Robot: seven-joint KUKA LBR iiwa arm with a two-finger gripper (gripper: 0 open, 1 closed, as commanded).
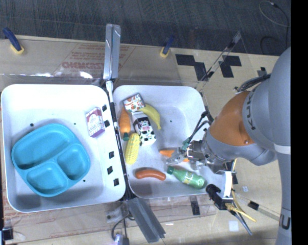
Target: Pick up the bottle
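The bottle (187,177) is green with a pale cap end and lies on its side near the front right corner of the right bin (195,97). My gripper (185,153) hangs low over the bin, just behind the bottle and a little above it, beside a small orange piece (167,152). Nothing is visibly held. The grey arm with its orange band (230,126) reaches in from the right.
The right bin also holds a sausage (150,174), corn cob (132,148), black-and-white cow toy (144,129), banana (153,115), carrot (124,122) and a small box (133,102). The left bin (21,93) holds a blue divided plate (49,158) and a purple carton (95,121).
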